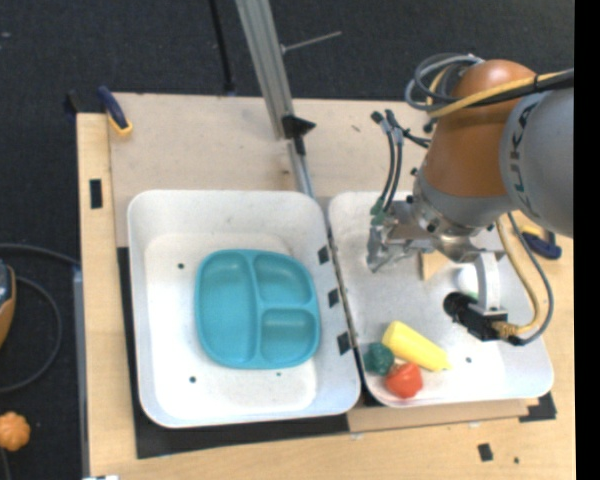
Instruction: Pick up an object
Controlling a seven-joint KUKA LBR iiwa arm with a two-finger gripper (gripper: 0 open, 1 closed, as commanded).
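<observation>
In the right bin [525, 368], near its front edge, lie three small items close together: a yellow block [415, 345], a green piece [379, 358] to its left and a red piece [405, 379] just below. My gripper [380, 253] hangs over the left part of the right bin, above and behind these items, with nothing seen between its fingers. The grey arm with its orange band [475, 138] covers the bin's back part.
The left bin [160, 228] holds a teal divided plate [257, 307]. A slanted metal post [275, 78] rises behind the bins. A small orange ball [10, 429] lies off the bench at the lower left. Black cables and a connector [475, 315] hang beside the gripper.
</observation>
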